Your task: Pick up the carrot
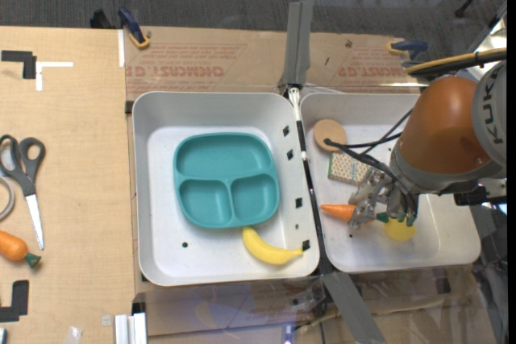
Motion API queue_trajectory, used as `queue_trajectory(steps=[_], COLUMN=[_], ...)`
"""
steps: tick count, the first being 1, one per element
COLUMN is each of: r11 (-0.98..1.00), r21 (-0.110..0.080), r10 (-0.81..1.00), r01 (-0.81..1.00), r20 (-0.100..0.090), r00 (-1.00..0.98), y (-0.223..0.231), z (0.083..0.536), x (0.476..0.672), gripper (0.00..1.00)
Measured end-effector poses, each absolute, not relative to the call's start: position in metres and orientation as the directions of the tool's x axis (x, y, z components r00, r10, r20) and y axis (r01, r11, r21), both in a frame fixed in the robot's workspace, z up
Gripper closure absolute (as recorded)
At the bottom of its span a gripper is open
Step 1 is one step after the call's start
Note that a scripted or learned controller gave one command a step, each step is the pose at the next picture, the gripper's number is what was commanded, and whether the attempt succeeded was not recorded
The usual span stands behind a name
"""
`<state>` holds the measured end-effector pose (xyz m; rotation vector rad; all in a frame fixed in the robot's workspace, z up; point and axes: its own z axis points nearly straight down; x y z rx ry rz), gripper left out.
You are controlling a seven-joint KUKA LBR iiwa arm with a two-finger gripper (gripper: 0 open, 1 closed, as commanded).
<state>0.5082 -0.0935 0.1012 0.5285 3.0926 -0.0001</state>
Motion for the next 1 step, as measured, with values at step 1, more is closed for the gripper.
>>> queue_trajectory(steps=[1], r11=[0.993], r21=[0.001], r10=[0.122], r01=[0.122], r20=[-0.003], r00=[-0.993], y=[-0.0068], z=[0.1919], x=[0.5188], gripper=[1.0])
